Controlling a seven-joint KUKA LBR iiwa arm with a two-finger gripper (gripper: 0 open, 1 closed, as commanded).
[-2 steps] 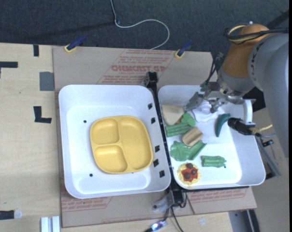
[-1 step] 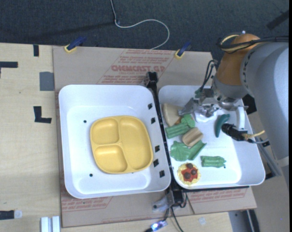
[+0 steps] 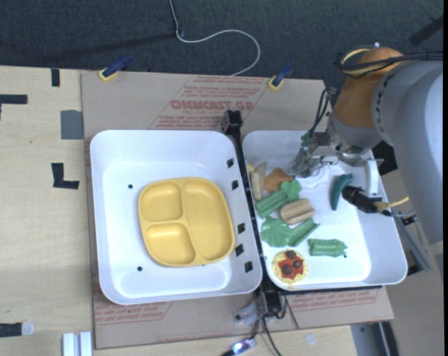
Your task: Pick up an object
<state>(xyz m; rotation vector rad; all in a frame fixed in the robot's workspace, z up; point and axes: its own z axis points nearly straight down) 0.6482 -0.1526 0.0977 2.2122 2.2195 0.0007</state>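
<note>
Two-finger gripper (image 3: pixel 307 162) sits low in the right white bin (image 3: pixel 380 265), just above the pile of toy food w/ a tan bread-like piece (image 3: pixel 297 212) & green plastic veg (image 3: pixel 278 199); can't tell its state. Left white bin (image 3: pixel 113 199) holds a yellow divided plastic plate (image 3: pixel 185 221).

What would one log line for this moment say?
arm: over right bin | gripper: low, by toy food pile, nothing seen held | left bin: yellow divided plate | pick: not yet done

Toy foods (image 3: pixel 294 217) lie clustered in the right bin's (image 3: pixel 383 262) left half: green vegetables, a bun, a small pizza.
</note>
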